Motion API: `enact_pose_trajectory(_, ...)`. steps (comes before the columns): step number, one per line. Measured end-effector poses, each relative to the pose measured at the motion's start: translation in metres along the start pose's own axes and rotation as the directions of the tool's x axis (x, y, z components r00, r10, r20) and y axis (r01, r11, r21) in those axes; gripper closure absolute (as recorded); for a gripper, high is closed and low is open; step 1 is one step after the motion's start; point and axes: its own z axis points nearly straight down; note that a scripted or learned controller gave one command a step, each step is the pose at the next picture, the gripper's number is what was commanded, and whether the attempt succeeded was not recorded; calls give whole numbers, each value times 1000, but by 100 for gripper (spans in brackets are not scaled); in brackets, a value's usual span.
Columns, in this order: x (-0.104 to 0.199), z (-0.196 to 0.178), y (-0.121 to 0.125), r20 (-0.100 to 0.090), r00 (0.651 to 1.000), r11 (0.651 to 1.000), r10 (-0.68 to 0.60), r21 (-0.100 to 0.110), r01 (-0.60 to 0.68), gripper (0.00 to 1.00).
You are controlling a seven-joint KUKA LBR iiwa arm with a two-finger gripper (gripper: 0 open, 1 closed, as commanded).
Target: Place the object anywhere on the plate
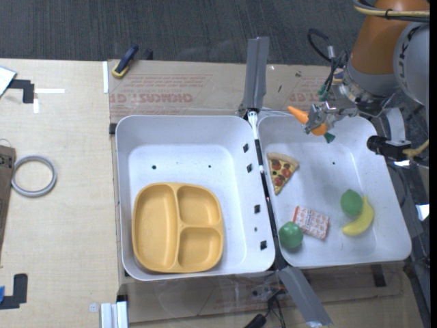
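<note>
Gripper [319, 123] pinching a toy carrot [298, 114]
Its fingers clamp the orange carrot above the right bin's [382, 251] far edge.

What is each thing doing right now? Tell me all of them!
gripper: raised over the right bin's back edge, shut on the carrot.
carrot: held, sticking out to the left.
plate: flat in the left bin, nothing on it.
pizza slice: lying flat.
banana: lying against a green fruit.
snack packet: lying flat.
green ball: resting near the divider.
</note>
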Motion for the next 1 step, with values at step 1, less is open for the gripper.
enact_pose_trajectory(1,111,-25,-56,-1,1000,1000,-15,0,15,100)
